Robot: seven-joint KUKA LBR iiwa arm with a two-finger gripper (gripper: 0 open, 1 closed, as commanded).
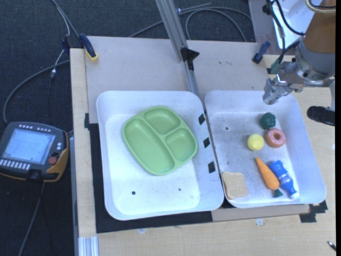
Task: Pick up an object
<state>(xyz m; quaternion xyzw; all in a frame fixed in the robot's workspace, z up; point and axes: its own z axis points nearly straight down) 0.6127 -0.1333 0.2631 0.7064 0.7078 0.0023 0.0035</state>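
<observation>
1. The arm [319,31] enters from the 2 o'clock corner of the camera view, its orange band uppermost and the grey wrist below it, angled down and toward 8 o'clock.
2. The gripper [272,94] hangs over the far rim of the right bin [229,137], at about 1 o'clock of that bin. From this view I cannot tell whether the claw is released or clenched; nothing shows in it.
3. The objects lie in the right bin's 3 to 5 o'clock part. A dark green broccoli piece [268,120] sits nearest the gripper, just toward 6 o'clock from it and apart from it.
4. A pink doughnut [276,138] lies just at 5 o'clock of the broccoli piece, with a yellow lemon [256,142] beside it at its 9 o'clock.
5. Toward 6 o'clock, an orange carrot [266,174] lies tilted, next to a blue bottle [283,178] with a white cap end.
6. A slice of toast [234,185] rests at the bin's 7 o'clock corner.
7. The left bin [117,196] bears a green divided plate [159,139] near its centre, turned at a slant.
8. A teach pendant [29,151] lies on the floor at 9 o'clock of the bench.
</observation>
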